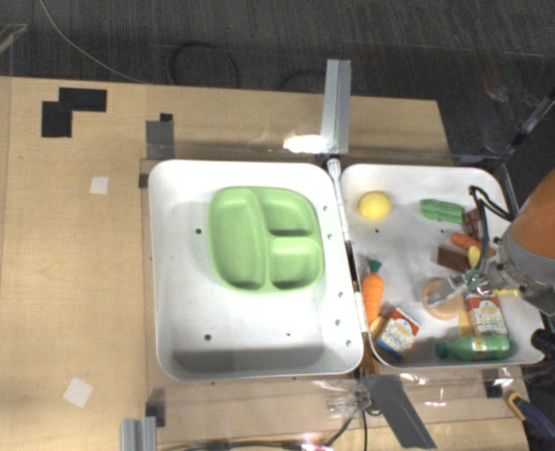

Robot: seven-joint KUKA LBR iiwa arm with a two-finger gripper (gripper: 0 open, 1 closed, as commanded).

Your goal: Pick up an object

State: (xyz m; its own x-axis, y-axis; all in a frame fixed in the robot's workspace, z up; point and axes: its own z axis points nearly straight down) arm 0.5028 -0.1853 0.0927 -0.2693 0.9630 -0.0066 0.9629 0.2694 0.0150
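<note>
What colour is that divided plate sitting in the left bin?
Light green. The divided plate lies in the left bin, plain in the camera view.

- I count two white bins (178, 280) on the desk (61, 280).
- One green divided tray (263, 238).
- One yellow ball (375, 206).
- One carrot (373, 294).
- Two green items (441, 210) (one bottle-like).

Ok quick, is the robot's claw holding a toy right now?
Gripper: low in the right bin among the toys, but whether it is open, closed or holding anything cannot be told from this view.
</note>
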